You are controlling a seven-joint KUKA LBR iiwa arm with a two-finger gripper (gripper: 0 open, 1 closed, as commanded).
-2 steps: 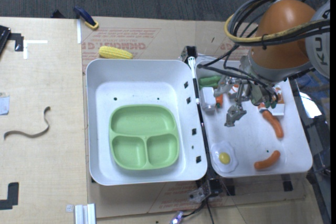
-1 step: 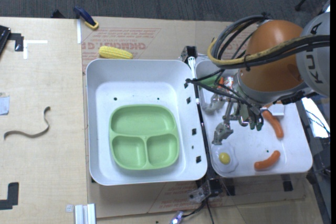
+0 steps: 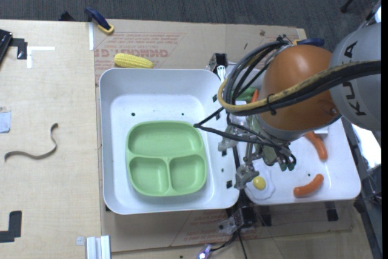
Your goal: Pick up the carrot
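Observation:
The arm's orange band (image 3: 297,91) and its cables hang over the right bin (image 3: 339,191) and hide much of it. A thin orange piece with green beside it (image 3: 254,96) peeks out behind the cables at the bin's far left; it may be the carrot. My gripper (image 3: 250,165) reaches down at the bin's left side, just above a fried-egg toy (image 3: 259,183). I see nothing held in it.
Two orange sausage-shaped pieces lie in the right bin, one (image 3: 316,146) mid-right and one (image 3: 308,185) near the front. The left bin (image 3: 115,130) holds a green divided plate (image 3: 166,158). A corn cob (image 3: 133,60) lies on the bench behind it.

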